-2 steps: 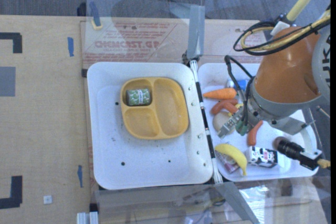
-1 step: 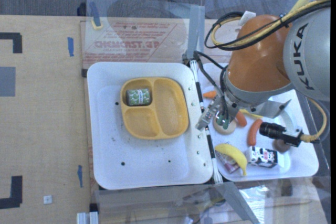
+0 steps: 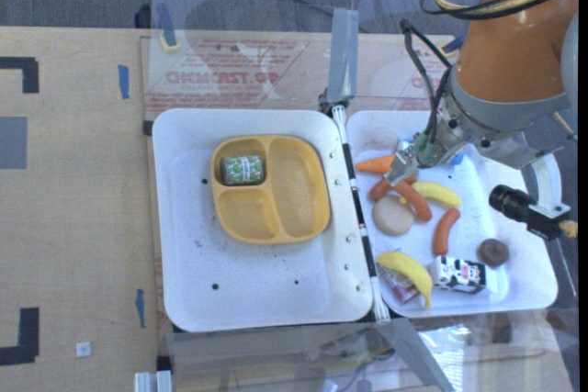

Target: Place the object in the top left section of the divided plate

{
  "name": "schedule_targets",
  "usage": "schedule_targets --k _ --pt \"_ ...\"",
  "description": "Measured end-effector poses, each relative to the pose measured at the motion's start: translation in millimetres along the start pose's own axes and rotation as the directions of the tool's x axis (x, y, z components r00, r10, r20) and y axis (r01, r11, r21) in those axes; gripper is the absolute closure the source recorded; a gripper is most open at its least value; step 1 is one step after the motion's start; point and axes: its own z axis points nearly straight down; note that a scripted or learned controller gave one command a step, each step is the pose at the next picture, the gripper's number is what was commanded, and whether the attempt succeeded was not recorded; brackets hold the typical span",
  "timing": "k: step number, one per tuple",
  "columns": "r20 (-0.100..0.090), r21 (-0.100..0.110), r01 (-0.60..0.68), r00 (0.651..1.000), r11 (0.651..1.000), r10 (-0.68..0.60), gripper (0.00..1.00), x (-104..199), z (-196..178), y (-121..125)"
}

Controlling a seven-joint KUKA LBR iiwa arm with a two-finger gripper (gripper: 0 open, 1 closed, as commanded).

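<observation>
Green item: small, green-and-white patterned, lying in the top left section of the yellow divided plate. It sits inside that section's walls, apart from the two other sections. Exact kind unclear; reads as a toy can or packet on its side.

Handling (judged): prob. light, stiff, hollow plastic like the other play food. Not fragile. The skin looks smooth, so it may slip under a light pinch, and if round it could roll. Best hold: across its short width, from above, centred. The section walls stand close on the top and left sides, so there is little room there for a wide approach.

Tool: gripper hangs over the top left corner of the right bin, just beside the carrot and above the red sausage. Spread or pressed together: cannot tell, since the wrist covers it. Nothing seen held.

Status (judged): item already lies where the task wants it. Placement looks done, or the arm is over the next pick.

Surface: the plate sits in the upper middle of the left bin. Bin floor is white, flat, speckled, with a low rim. The plate is glossy, so an item may slide on release.

Room: the left bin is open below and left of the plate. The right bin is crowded with two bananas, a round biscuit, a milk carton and a brown ball. The wooden bench lies to the left.
</observation>
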Motion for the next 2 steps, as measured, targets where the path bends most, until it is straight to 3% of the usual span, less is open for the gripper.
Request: schedule_targets --k 1,2 --pt "-0.003 0.001 0.015 1.000 1.000 -0.015 1.00 -9.3 115.3 -61.5" --pt "0.000 0.004 -0.443 0.896 0.896 0.443 1.00 27.4 115.4 59.3"
